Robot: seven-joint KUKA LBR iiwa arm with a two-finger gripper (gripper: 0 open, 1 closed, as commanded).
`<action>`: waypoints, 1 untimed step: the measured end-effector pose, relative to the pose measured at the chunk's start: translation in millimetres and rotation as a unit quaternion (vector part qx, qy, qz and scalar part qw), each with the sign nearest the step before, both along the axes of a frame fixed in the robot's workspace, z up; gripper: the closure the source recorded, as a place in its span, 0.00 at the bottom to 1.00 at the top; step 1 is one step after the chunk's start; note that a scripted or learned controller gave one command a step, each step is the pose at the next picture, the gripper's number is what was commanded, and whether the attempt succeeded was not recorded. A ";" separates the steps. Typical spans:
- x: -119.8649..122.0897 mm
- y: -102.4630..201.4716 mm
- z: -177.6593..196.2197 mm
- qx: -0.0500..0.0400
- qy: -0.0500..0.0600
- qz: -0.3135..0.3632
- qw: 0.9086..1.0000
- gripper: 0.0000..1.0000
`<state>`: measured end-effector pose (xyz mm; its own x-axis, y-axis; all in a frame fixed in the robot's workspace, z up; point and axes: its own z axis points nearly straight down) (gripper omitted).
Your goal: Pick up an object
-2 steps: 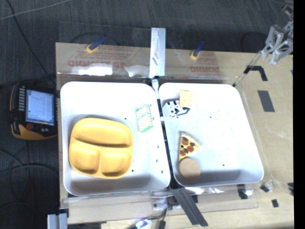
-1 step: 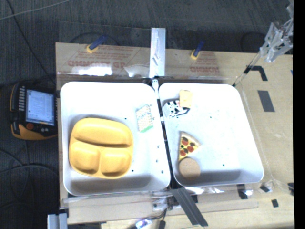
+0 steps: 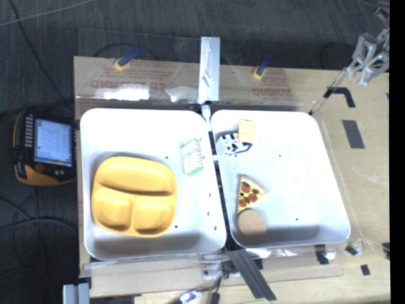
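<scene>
Objects to choose from all lie in the two bins, none lifted, so the pick looks to me not yet begun: the whole of it (approach, descent, closing, lift) is left to do.

Nearest, at the lower middle of the frame, a round tan disc [image 3: 252, 222] rests on the floor of the right bin [image 3: 329, 170], close to its lower left corner. Just above it, near enough that they may be touching, lies a toy pizza slice [image 3: 249, 194] with red dots on it. At centre left of the frame, a large yellow divided tray [image 3: 134, 195] takes up much of the left bin [image 3: 85, 170].

Further back, a small green and white card [image 3: 192, 156] lies in the left bin near the wall between the two. Across that wall, in the upper left corner of the right bin, sits a small black and white piece [image 3: 231, 145] (too small for me to name), with a cream block [image 3: 246, 130] just beside it.

Farthest off, at the upper right of the frame, the gripper [image 3: 370, 59] hangs well apart from both bins, beyond the corner of the bench [image 3: 373, 189]. Nothing of the bins' contents is anywhere near it. It shows as a pale metal blur, and whether its jaws are apart or together I cannot tell. It touches none of the objects.
</scene>
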<state>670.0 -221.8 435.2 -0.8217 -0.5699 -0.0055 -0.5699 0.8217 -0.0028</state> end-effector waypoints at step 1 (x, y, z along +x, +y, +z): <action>0.0 0.1 -0.2 0.000 0.000 0.145 0.989 1.00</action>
